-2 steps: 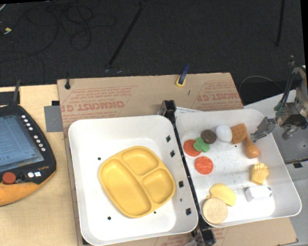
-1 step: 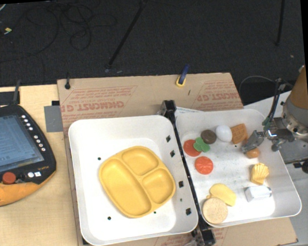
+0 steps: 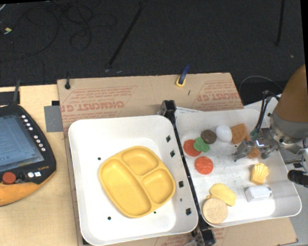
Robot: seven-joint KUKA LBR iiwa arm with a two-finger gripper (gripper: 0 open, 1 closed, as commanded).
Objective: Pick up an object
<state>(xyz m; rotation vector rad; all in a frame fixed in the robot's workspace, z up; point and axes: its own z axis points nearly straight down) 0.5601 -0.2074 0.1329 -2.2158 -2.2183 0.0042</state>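
Observation:
The right bin holds several small toy foods. Among them are a red slice, a green piece, a brown round, a white egg and an orange-brown block. Nearer the front lie an orange-red round, a yellow ridged piece, a pale yellow lump, a tan disc and a white block. My gripper hangs low in the bin's right half, just below the orange-brown block and above the yellow ridged piece. Nothing is visibly held.
The left bin carries a yellow divided plate. A black divider separates the bins. The arm's orange band and grey wrist stand over the right bin's right wall. A teach pendant lies on the bench at far left.

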